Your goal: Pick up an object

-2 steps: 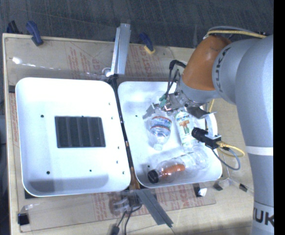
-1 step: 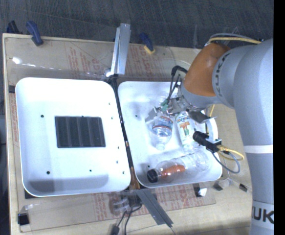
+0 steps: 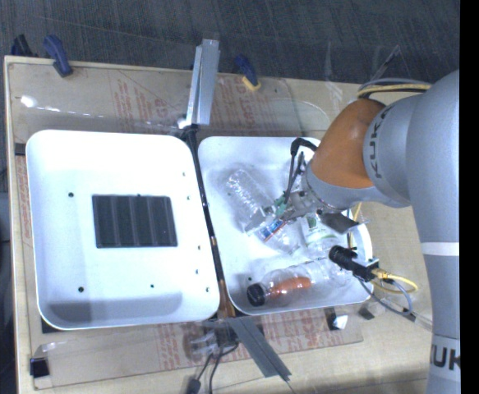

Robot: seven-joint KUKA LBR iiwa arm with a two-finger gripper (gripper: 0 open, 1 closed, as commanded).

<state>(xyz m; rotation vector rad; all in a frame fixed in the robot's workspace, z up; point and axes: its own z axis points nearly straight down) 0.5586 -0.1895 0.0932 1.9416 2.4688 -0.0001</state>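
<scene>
We count two white bins: the left bin (image 3: 108,220), with one dark grate (image 3: 134,221) in its floor, and the right bin (image 3: 223,220) beside it. In the right bin lie two clear bottles: one (image 3: 245,194) near its middle, one (image 3: 292,286) with a black cap by its near wall. The gripper (image 3: 292,208) hangs just right of the middle bottle; its state we cannot tell.

Your arm (image 3: 403,154) reaches in from the right, orange band bent low, gripper (image 3: 282,212) pointing down and leftward.
</scene>
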